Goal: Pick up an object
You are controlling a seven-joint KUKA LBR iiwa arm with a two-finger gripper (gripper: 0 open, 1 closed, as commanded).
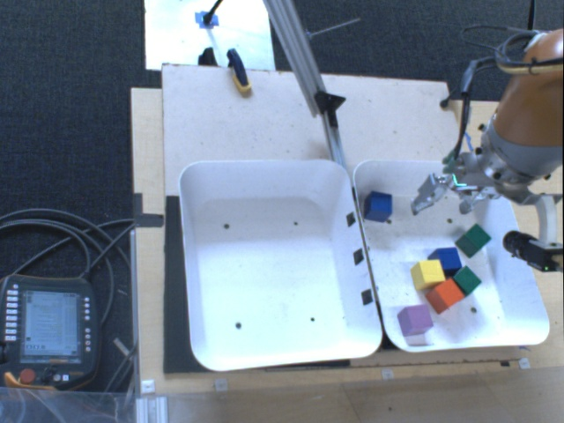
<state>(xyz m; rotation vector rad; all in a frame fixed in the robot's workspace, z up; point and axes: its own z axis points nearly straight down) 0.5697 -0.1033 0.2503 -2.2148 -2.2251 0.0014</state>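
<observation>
The right bin (520, 320) holds several cubes. A blue cube (378, 205) sits alone near its left wall. A cluster lies toward the front: a green cube (473, 239), a second blue cube (446, 259), a yellow cube (427, 273), another green cube (467, 280), an orange cube (445, 295) and a purple cube (415, 320). My gripper (448, 199) hangs over the back of the right bin, right of the lone blue cube and above the cluster. Its fingers are spread open with nothing between them.
The left bin (264, 179) stands beside the right one, sharing a wall with black clips (359, 256). A metal pole (300, 51) slants down to the bins' back edge. A teach pendant (48, 329) with cables lies at far left.
</observation>
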